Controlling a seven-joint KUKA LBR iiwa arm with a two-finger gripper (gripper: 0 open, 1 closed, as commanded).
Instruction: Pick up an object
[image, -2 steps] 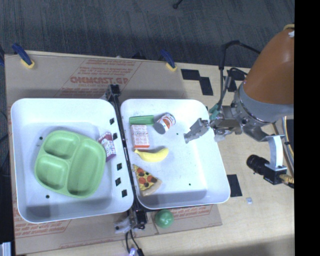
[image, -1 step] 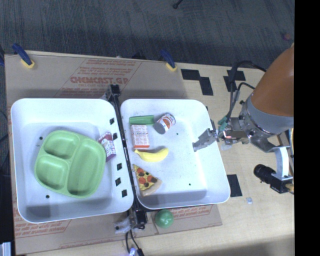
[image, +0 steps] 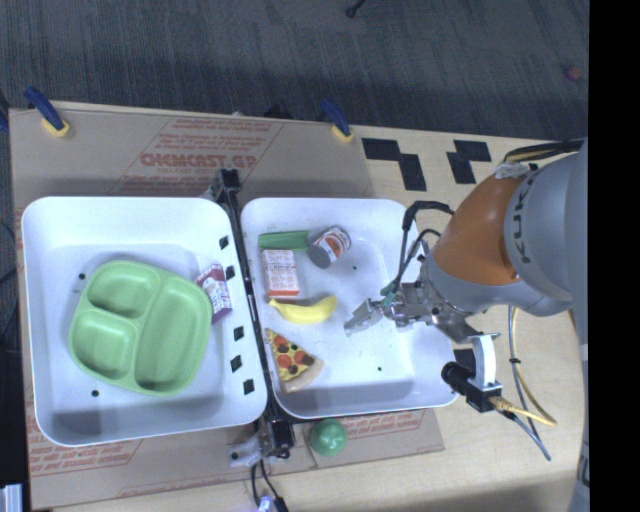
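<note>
Banana (image: 305, 311) lies in the right bin (image: 385, 393), just below a red-and-white carton (image: 281, 274) and above a pizza slice toy (image: 291, 359). A green bar (image: 284, 240) and a tipped can (image: 329, 245) sit near the bin's far wall. The tool (image: 362, 316) hovers low over the bin floor right of the banana, nothing between its fingers; whether they are apart I cannot tell. The left bin (image: 40, 330) holds a green divided plate (image: 140, 326) and a small packet (image: 214, 290). A green ball (image: 327, 437) rests on the counter (image: 400, 440).

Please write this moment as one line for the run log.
gripper: over right bin, holds nothing | nearest: banana | left bin: green plate
</note>
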